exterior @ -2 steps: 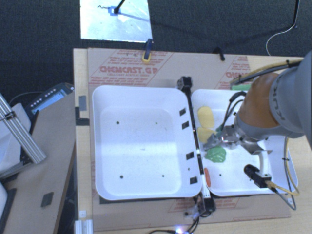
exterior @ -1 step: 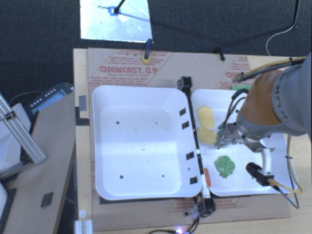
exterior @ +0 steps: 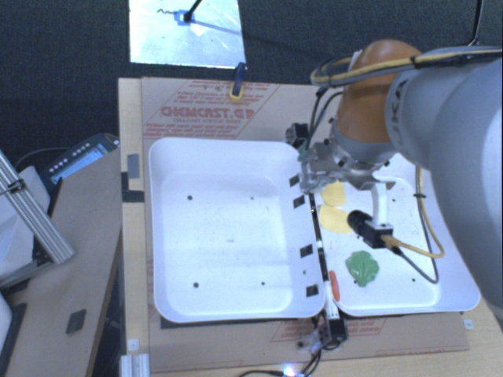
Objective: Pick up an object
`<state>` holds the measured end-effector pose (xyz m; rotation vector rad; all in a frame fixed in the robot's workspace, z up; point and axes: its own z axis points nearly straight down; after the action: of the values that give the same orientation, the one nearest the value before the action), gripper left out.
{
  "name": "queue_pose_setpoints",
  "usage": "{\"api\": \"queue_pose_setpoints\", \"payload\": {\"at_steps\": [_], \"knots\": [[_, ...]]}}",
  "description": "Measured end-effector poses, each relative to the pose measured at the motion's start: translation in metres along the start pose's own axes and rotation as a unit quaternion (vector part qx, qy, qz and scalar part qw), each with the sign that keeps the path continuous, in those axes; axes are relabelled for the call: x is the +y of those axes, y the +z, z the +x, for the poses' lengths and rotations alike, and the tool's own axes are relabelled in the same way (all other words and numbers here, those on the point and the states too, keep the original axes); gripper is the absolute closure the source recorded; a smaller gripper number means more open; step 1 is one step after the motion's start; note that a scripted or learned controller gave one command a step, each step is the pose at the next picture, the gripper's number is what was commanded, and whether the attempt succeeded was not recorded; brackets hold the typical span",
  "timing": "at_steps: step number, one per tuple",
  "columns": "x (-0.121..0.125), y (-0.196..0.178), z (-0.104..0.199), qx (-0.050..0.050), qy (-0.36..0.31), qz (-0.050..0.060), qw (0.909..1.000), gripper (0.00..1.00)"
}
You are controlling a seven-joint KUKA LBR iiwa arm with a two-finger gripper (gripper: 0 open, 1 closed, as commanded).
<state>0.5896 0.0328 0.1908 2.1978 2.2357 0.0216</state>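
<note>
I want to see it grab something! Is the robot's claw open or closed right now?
Gripper: cannot be told. It sits low in the right bin, above the yellow pieces, with the wrist covering it.

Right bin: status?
Gripper low in right bin, over yellow pieces. Nothing seen gripped. Green object and orange piece nearby, untouched.

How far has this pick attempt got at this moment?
Done: the arm has reached over the right bin. In hand: the gripper sits low by the bin's left wall, beside the yellow pieces; nothing visibly held. Left: grasping and lifting. The green object and orange piece lie on the bin floor.
</note>
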Motion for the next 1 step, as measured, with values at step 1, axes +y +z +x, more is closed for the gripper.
{"api": "queue_pose_setpoints", "payload": {"at_steps": [1], "knots": [[0.0298, -0.0891, 0.0945, 0.001, 0.001, 0.000, 1.0000, 1.00]]}}
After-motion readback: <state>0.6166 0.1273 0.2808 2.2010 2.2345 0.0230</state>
